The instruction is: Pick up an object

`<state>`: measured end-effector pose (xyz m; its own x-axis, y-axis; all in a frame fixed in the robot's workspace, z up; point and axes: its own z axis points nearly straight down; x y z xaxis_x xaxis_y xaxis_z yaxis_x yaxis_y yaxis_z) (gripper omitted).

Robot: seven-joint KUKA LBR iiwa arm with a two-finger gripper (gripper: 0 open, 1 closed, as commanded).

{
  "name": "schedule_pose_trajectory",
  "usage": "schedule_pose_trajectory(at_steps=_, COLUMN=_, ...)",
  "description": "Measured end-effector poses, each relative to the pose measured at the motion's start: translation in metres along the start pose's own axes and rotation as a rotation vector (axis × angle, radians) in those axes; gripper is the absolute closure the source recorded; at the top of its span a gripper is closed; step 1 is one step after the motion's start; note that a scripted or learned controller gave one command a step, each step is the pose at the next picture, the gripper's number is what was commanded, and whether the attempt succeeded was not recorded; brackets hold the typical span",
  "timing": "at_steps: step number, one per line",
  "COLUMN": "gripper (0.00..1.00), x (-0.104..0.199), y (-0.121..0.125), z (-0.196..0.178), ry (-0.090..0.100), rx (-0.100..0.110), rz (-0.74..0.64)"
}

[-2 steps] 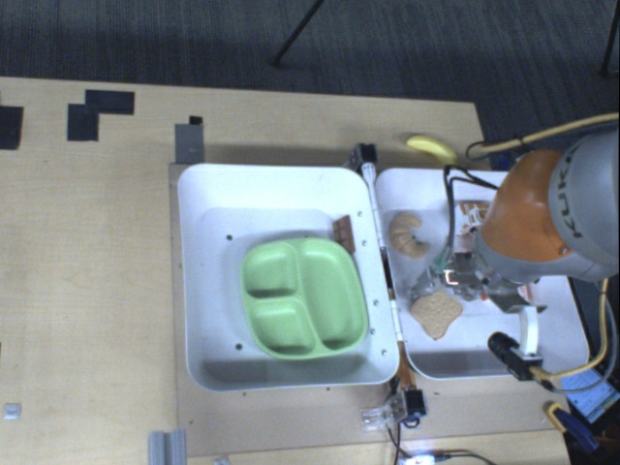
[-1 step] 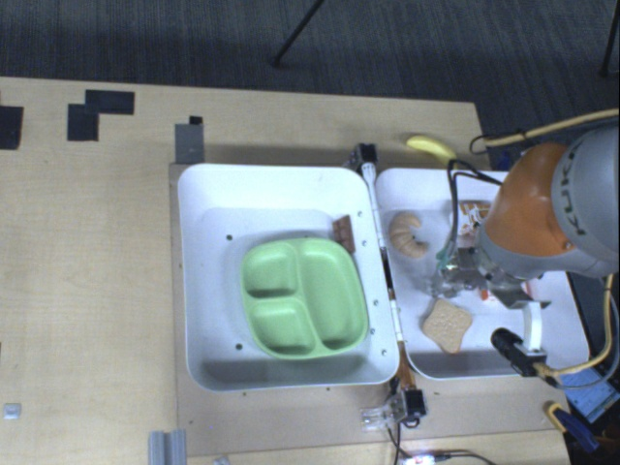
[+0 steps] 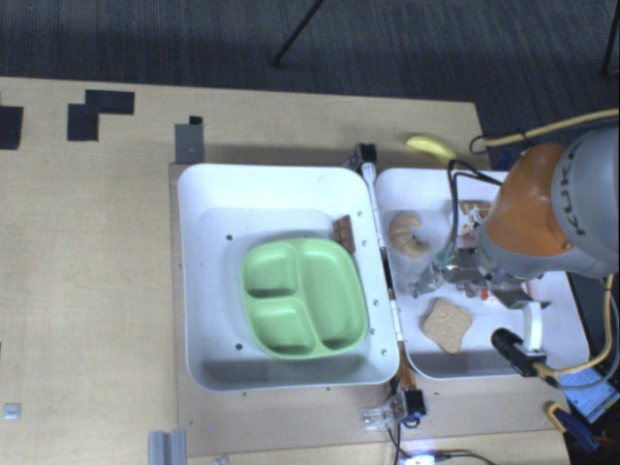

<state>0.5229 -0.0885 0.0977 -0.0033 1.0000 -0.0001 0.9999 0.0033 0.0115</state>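
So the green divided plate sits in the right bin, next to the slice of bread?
Not quite. The camera view shows the green divided plate in the left bin; the slice of bread lies in the right bin, where the arm reaches.

Grey robot arm (image 3: 591,177) with a rounded orange band (image 3: 528,206), black cables looping beside it, and a metallic tool (image 3: 455,274).

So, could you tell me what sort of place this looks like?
Probably a robotics lab bench for grasping trials: two white bins sit side by side on a wooden bench, toy food such as a slice of bread lies inside, and cables trail around the arm.
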Motion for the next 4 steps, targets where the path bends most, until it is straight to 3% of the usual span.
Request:
schedule_pose_trajectory(at_steps=1, gripper=0.0, x=-0.005, y=-0.033, z=0.01, ry=-0.001, rx=0.0, rz=0.002)
schedule_pose_trajectory(at_steps=2, gripper=1.0, x=-0.005, y=-0.031, z=-0.001, ry=-0.002, rx=-0.005, rz=0.0)
schedule_pose_trajectory(at_steps=3, gripper=0.0, x=-0.005, y=-0.031, z=-0.001, ry=-0.002, rx=-0.004, rz=0.0)
schedule_pose_trajectory(at_steps=4, gripper=1.0, x=-0.004, y=-0.03, z=-0.011, ry=-0.001, rx=-0.008, rz=-0.002)
